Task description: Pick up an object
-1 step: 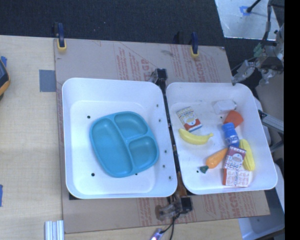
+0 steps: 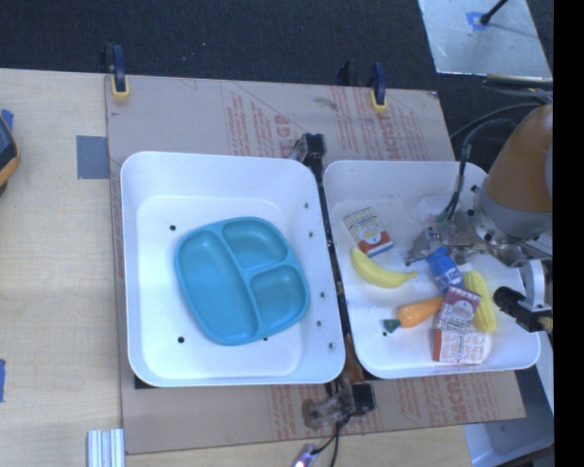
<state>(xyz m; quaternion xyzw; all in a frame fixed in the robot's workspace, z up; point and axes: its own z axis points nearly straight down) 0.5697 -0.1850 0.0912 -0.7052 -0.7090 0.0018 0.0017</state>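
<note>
I can't tell the jaws' state; gripper (image 2: 446, 251) sits low over the blue packet (image 2: 444, 269). I'd center there, clear of the banana (image 2: 378, 270).

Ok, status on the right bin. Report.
Gripper low in right bin, on blue item. Banana, carrot, packets crowd it. Nothing lifted.
</note>
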